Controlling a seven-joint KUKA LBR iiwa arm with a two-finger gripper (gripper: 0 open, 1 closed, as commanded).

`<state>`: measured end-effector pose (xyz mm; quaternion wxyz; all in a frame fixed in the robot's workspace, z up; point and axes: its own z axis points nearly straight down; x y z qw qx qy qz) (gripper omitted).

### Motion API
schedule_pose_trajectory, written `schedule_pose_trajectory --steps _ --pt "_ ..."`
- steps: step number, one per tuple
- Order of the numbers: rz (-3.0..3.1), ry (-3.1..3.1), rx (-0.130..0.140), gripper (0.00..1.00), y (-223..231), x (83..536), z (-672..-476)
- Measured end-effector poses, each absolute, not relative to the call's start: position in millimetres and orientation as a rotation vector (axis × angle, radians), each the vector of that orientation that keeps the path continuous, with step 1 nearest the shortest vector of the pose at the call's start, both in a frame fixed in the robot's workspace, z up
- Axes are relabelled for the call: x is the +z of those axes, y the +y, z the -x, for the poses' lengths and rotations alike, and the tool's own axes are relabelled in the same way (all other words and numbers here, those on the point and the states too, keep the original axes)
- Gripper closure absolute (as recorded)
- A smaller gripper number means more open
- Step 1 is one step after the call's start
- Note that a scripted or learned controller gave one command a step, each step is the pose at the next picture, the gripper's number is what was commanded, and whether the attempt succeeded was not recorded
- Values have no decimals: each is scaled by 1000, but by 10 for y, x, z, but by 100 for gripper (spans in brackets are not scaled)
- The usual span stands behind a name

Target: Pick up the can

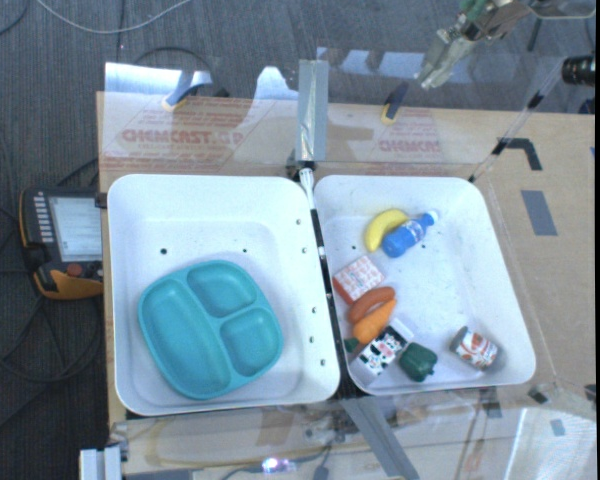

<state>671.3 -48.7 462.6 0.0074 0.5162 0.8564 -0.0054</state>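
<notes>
The can (475,349) lies on its side in the near right corner of the right bin (480,258); it has a red and white label and a silvery end. My gripper (442,65) hangs high above the bench at the top right, well beyond the far edge of the right bin and far from the can. Nothing is seen between its fingers.
The right bin also holds a yellow banana (383,227), a blue bottle (410,234), a red and white packet (358,276), an orange carrot (372,311), a black and white carton (382,352) and a green block (418,362). A teal divided plate (210,326) lies in the left bin (210,218).
</notes>
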Motion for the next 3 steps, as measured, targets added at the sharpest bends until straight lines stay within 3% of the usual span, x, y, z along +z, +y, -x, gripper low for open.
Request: schedule_pose_trajectory --steps 3 --pt "-1606 2669 -29 100 -466 4908 -6738"
